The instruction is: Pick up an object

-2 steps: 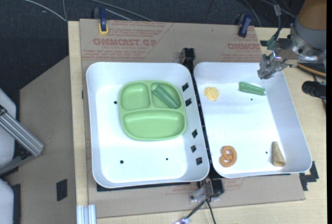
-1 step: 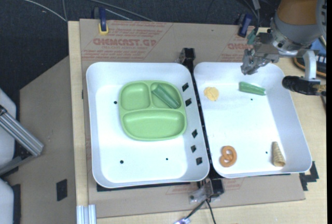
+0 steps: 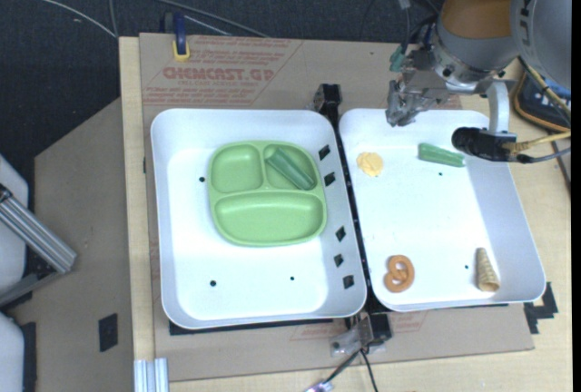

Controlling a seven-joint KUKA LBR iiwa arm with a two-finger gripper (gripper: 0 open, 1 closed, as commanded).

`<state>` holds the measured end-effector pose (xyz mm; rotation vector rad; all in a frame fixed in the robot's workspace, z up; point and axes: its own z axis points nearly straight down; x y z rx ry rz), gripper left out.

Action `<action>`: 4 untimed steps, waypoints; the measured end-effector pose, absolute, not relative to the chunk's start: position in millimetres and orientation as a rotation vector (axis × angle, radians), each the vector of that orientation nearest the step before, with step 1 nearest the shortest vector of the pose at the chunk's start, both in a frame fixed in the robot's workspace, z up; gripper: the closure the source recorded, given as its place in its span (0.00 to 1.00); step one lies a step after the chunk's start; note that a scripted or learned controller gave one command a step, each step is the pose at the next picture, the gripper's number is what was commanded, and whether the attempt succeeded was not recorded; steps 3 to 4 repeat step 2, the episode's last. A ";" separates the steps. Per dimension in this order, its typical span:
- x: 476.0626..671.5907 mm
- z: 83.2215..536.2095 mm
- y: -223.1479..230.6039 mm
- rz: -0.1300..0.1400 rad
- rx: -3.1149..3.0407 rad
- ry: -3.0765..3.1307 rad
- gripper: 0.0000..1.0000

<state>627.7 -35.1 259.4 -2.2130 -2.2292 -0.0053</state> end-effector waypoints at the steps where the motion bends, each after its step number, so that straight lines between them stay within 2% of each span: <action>1: 623.3 244.1 20.4 0.001 -2.211 -2.225 1.00; 2: 622.6 245.9 67.2 -0.003 -2.214 -2.226 1.00; 4: 622.6 245.9 67.2 -0.003 -2.214 -2.226 1.00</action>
